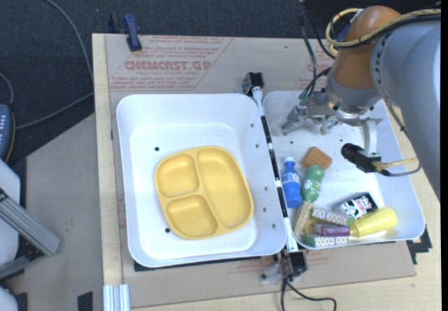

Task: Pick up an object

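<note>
Camera view has the gripper hovering over the right bin, honestly can't tell how its jaws sit. Objects crowd the near corner: blue bottle, green bottle, yellow bottle. Tight clutter could easily mean a missed grab.

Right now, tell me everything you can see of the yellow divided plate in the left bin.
The yellow divided plate lies flat on the floor of the left bin, slightly toward the bin's near side. It looks like smooth moulded plastic, a rounded rectangle turned a little askew to the bin's walls. Raised ridges split it into three compartments: two smaller ones on its left side and one long one along its right. All three look bare. Nothing but the bin floor touches it.
</note>
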